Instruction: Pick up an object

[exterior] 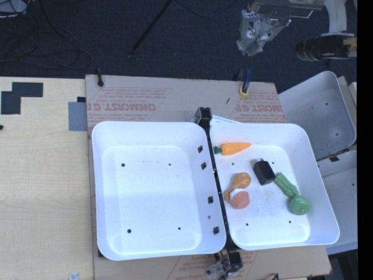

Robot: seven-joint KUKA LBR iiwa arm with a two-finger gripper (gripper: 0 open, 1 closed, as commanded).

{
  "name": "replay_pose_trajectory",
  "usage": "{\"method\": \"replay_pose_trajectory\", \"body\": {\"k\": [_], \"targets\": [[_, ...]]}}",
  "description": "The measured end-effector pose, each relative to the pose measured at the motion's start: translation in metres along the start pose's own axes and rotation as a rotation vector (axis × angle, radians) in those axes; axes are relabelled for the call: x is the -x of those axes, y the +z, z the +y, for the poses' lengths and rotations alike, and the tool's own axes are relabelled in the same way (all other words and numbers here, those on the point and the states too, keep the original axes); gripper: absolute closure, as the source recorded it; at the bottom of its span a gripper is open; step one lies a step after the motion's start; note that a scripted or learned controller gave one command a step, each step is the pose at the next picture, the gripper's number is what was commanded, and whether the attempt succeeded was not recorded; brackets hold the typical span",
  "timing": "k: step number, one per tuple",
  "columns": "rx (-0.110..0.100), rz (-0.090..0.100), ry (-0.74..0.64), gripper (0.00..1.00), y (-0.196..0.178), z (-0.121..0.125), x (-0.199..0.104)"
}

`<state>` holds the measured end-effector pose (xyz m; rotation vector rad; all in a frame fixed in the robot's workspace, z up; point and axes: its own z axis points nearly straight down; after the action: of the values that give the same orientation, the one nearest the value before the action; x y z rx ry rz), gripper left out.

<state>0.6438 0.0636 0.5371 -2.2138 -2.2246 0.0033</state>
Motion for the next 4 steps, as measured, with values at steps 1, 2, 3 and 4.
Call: {"method": "replay_pose_trajectory", "body": {"k": [1,2,3,4], "targets": [[0.0,-0.001,0.0,1.0,0.0,0.0,-0.052],[0.0,0.0,0.001,1.0,0.0,0.0,-0.094],[0.0,-0.001,0.0,1.0,0.001,0.001,-0.152],[0.0,-0.002,0.002,1.0,0.001,0.001,-0.181]]}}
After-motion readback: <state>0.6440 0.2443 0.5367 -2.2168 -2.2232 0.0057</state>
